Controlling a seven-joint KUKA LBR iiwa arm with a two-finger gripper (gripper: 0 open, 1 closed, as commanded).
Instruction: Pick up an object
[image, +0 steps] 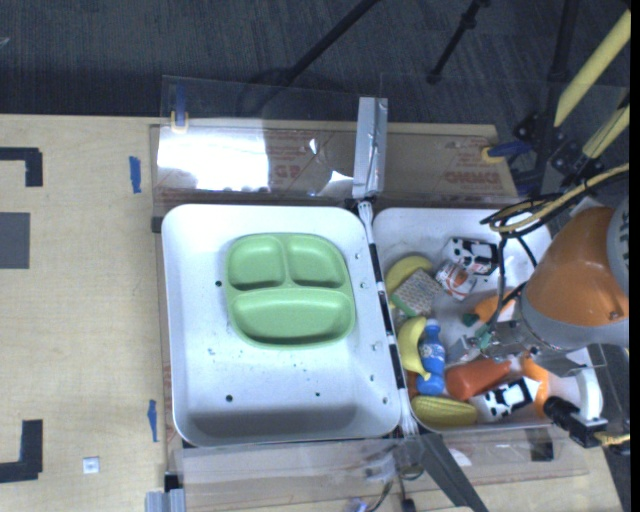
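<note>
A: While the arm (575, 275) hangs over the right bin (420, 225), is anything held?

B: Claw state cannot be told. Toys (450, 375) are seen heaped in the bin; 0 lifted.

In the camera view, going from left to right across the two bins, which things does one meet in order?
Green divided tray in the left bin → blue bottle → orange bottle → black-and-white toy → orange arm band.
</note>
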